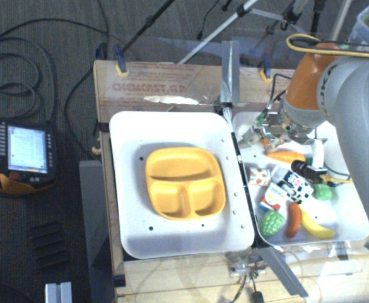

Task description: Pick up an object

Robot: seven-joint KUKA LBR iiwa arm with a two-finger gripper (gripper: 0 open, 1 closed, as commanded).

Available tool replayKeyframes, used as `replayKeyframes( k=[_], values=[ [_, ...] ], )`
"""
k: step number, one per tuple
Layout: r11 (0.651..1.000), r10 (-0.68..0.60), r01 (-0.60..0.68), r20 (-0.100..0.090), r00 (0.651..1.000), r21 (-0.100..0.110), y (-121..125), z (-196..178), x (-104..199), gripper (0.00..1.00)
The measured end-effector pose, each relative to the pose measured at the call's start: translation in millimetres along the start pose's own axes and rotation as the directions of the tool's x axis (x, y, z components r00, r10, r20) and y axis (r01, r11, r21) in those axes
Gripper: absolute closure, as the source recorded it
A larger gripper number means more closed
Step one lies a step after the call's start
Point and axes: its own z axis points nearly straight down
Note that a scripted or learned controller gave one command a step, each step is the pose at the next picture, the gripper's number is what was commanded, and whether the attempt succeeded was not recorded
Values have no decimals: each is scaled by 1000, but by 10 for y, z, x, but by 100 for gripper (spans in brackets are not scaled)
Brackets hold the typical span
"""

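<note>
We're at approach step: gripper (267, 133) low over back of right bin (354, 223), just above orange carrot-like toy (289, 157). Can't tell finger state. Nothing visibly held. Next: descend, close on toy, lift. Left bin has yellow tray (185, 183).

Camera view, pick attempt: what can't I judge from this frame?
- Pincer: small and cluttered in the camera view; open or shut unreadable.
- Right bin: its upper right part is covered by the arm.
- Toys near the orange carrot: partly overlapped, too small to identify.
- Handheld screen: text too small.
</note>
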Motion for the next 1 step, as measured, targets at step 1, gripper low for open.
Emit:
replayKeyframes(
  k=[1],
  values=[
    [1000,0,0,-1,1000,1,-2,-83,6,100]
  ],
)
